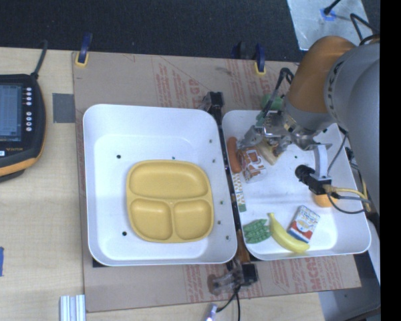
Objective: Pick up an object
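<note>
bins: glossy white plastic | tray: smooth matt yellow plastic

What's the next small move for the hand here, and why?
Probably a short descent, then close. The hand hangs over the upper left of the right bin, above the brown-and-white packet beside the hot dog. Nothing is visibly between its fingers, so the pick looks unfinished. The banana, green item and small carton lie farther off, near the bin's front edge.

No wording can be read anywhere. The cardboard sheet carries faint red print, and the small carton at five o'clock has a label, both too blurred.
</note>
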Controlling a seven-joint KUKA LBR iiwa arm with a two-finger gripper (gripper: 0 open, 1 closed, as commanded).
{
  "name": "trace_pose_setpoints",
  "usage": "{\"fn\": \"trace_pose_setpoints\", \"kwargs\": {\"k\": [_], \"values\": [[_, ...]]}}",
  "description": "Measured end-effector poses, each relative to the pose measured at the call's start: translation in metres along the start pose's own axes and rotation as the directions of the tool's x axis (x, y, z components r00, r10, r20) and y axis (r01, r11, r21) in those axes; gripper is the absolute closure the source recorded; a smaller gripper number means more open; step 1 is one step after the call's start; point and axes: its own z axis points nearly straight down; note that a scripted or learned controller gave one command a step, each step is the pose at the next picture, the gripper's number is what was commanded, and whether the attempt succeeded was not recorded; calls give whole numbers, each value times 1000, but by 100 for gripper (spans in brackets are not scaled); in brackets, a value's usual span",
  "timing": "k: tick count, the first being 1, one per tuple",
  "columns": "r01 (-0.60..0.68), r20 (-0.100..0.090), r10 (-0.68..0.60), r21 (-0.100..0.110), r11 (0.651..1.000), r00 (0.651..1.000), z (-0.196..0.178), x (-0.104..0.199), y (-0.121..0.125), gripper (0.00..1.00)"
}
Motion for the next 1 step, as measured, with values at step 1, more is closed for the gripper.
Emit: {"fn": "trace_pose_setpoints", "kwargs": {"k": [1], "values": [[3, -1, -3, -2, 1000, 1000, -13, 0, 2, 100]]}}
